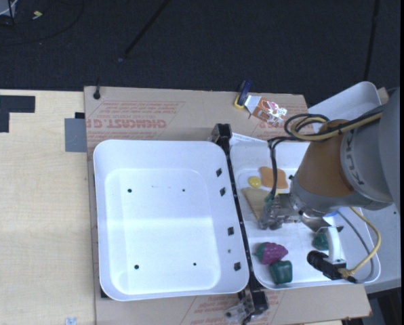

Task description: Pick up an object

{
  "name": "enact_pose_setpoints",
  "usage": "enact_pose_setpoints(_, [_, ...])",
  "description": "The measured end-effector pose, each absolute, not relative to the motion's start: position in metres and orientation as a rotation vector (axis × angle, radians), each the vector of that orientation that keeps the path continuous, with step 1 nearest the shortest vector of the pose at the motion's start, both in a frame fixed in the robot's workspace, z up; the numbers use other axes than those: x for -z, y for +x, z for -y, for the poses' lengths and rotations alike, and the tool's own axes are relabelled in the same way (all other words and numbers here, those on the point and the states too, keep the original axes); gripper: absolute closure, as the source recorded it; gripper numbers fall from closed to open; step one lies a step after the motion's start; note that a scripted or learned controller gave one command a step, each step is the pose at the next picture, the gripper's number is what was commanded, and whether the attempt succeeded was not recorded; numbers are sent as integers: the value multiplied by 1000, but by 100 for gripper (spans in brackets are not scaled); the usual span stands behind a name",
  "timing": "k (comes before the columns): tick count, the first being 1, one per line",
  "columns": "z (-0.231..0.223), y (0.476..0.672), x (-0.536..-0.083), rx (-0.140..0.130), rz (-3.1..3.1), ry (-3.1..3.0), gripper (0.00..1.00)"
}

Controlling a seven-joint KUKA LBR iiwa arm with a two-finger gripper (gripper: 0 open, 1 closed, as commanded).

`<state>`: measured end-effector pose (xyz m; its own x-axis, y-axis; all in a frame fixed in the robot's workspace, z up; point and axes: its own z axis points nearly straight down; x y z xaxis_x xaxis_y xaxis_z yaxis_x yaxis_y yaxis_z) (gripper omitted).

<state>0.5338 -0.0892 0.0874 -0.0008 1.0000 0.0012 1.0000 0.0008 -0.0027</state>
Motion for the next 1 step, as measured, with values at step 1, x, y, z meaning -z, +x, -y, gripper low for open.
enact_pose_setpoints(1, [133,474,-89,-2,2217,-2225,100])
